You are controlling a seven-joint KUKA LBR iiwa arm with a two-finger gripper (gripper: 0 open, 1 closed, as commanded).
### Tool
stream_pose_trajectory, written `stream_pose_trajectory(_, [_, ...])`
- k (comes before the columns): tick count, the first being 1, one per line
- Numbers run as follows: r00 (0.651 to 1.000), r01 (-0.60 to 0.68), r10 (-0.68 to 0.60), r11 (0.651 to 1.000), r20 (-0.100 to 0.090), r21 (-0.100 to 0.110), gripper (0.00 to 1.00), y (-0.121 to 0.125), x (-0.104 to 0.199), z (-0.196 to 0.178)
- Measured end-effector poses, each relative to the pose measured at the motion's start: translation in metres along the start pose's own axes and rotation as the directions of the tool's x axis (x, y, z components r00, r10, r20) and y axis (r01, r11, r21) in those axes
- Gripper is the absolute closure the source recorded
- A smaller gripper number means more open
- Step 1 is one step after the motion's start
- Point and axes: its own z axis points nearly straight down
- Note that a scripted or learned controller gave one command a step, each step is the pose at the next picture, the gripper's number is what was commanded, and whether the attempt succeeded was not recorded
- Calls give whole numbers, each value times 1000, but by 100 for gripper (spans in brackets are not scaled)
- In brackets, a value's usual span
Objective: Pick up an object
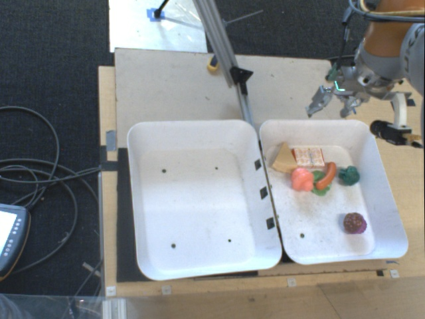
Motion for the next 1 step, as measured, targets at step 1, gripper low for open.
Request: stream_pose_trajectory(1, [1000,2,-2,1000,2,-4,0,1,0,-3])
